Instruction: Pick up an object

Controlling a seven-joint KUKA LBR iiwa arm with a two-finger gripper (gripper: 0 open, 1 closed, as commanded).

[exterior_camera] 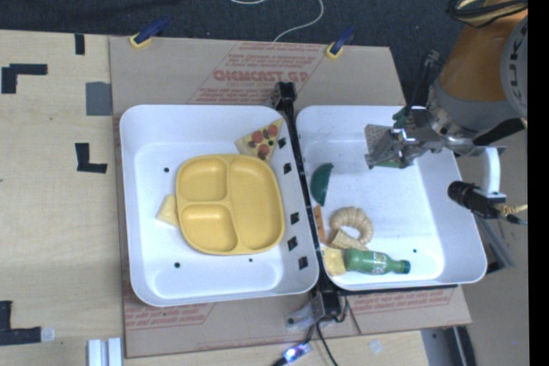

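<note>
My gripper (383,147) hangs over the upper right part of the right bin (446,270), its grey fingers pointing left, nothing visible between them. Below it in the same bin lie a tan croissant (352,224), a green bottle (375,262) on its side near the front wall, and a dark green leaf-like piece (322,179) against the left wall. An orange strip (319,223) lies along that wall too. The left bin (137,184) holds a yellow divided plate (230,203), a pizza slice (262,141) and a yellow wedge (166,209) peeking out at the plate's left.
Both bins sit on a cardboard sheet (249,73) held by clips. A black divider clamp (286,95) stands between the bins at the back. A white cable (274,0) loops behind on the dark floor. The arm's body (485,73) fills the right side.
</note>
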